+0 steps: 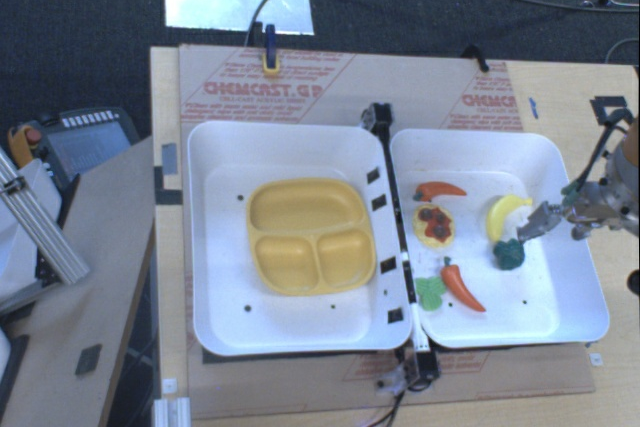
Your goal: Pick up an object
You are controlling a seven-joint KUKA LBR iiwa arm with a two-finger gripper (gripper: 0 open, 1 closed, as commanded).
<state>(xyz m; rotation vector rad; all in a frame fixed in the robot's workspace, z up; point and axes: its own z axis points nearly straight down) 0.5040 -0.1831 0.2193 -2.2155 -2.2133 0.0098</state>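
Note:
The right bin (560, 315) holds several toy foods. A yellow banana (505, 213) lies near its right side, with a dark green broccoli piece (509, 254) just below it. A red-orange chilli (440, 190) lies above a round pizza-like piece (433, 223). An orange carrot (462, 287) lies next to a light green piece (430, 293) at the bin's front left. My gripper (538, 223) reaches in from the right, low over the bin, its tip just right of the banana and broccoli. Nothing shows held in it.
The left bin (215, 215) holds a yellow divided plate (305, 235). A black hinge strip (392, 225) runs between the two bins. Cardboard (300, 85) lies under the bins. A control pendant (90, 140) sits on a side table at the left.

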